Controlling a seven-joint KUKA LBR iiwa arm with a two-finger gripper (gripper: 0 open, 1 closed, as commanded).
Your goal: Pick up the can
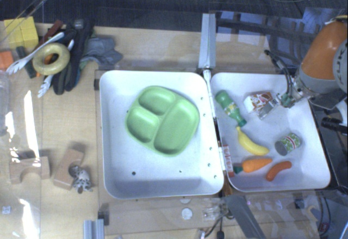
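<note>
Right bin (pixel 318 175), right half of the frame: the can (pixel 288 143) lies on its side at right of centre in this bin, green label, grey end facing lower left. Nothing touches it.

The arm enters at the upper right edge, orange band showing. The hand (pixel 286 98) sits over the bin's upper right part, well apart from the can, just beside a small white carton (pixel 260 103) with a brown print. Whether its grip is apart or together, I cannot tell; the tip is too small and blurred.

Also in the right bin: a green bottle (pixel 230 107) at upper left, a banana (pixel 251 144) at centre, a carrot (pixel 254 165) and a red-orange sausage shape (pixel 278 170) along the lower edge.

Left bin (pixel 111 140): a green divided plate (pixel 162 119), centred.

Table (pixel 57 140), upper left: a yellow ring (pixel 51 58), a yellow block (pixel 22 31). Lower left: wooden blocks (pixel 69 165).
</note>
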